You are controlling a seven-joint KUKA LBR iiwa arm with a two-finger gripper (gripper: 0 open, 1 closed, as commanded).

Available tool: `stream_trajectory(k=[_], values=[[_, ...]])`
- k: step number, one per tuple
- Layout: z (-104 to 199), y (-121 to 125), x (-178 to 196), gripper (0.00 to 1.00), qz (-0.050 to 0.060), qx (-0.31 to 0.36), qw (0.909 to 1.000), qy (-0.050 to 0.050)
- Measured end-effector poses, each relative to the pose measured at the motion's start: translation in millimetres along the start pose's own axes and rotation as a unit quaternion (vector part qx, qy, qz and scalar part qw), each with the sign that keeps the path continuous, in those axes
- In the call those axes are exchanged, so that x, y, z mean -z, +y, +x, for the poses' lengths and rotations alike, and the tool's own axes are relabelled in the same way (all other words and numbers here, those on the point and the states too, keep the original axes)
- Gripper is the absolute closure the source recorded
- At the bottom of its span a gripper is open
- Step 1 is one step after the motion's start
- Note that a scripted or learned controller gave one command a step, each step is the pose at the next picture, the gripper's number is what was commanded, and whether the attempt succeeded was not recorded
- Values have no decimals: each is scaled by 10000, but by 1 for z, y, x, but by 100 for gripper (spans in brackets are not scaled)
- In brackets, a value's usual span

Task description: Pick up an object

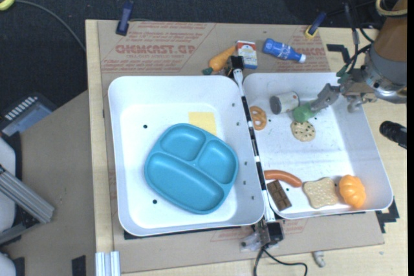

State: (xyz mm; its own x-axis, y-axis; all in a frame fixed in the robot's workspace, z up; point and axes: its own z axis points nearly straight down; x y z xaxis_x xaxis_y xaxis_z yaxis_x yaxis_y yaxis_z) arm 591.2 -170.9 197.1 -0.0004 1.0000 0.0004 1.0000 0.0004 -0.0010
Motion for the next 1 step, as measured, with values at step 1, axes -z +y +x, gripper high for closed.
stream_trajectory(k=[1], values=[[13,10,-113,0,-4,0,10000,0]])
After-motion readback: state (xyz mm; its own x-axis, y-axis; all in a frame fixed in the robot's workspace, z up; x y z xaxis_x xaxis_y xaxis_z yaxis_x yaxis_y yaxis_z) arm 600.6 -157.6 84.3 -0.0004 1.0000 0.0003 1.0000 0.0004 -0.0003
